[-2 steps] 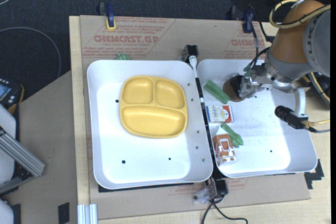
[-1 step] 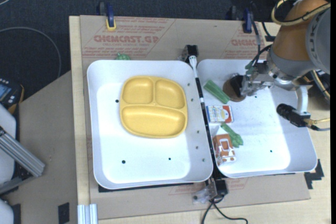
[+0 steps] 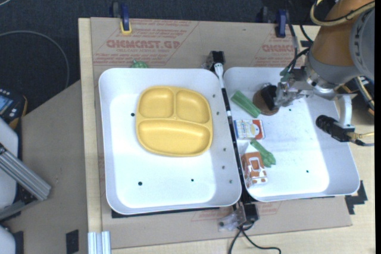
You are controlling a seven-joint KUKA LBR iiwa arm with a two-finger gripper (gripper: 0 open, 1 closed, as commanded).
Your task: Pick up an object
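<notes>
So the arm comes in from 3 o'clock and its gripper [image 3: 284, 92] sits low over the upper part of the right bin [image 3: 309, 178], basically right on top of a small dark brown round thing [image 3: 264, 100]. That looks like the pick target, since the tool is parked at its 3 o'clock edge. Whether it's clamped on anything or standing apart, can't tell from this angle; the wrist hardware hides the business end.

All the small stuff is bunched along the right bin's 9 o'clock wall: a flat green strip [image 3: 244, 103] at an angle just beside the brown thing, a small white packet with red and blue print [image 3: 248, 128] below it, another green piece [image 3: 264, 153], and an orange-and-white printed packet [image 3: 254, 168] toward 6 o'clock. Being crowded against the wall probably makes clean grabs harder; the brown one is the most exposed.

The left bin [image 3: 119, 181] holds a yellow divided plate [image 3: 174, 121], smooth glossy plastic with rounded corners and three compartments, sitting about centre. Both bins are shallow, white and slick-looking, resting on a brown cardboard-covered bench [image 3: 178, 33].
</notes>
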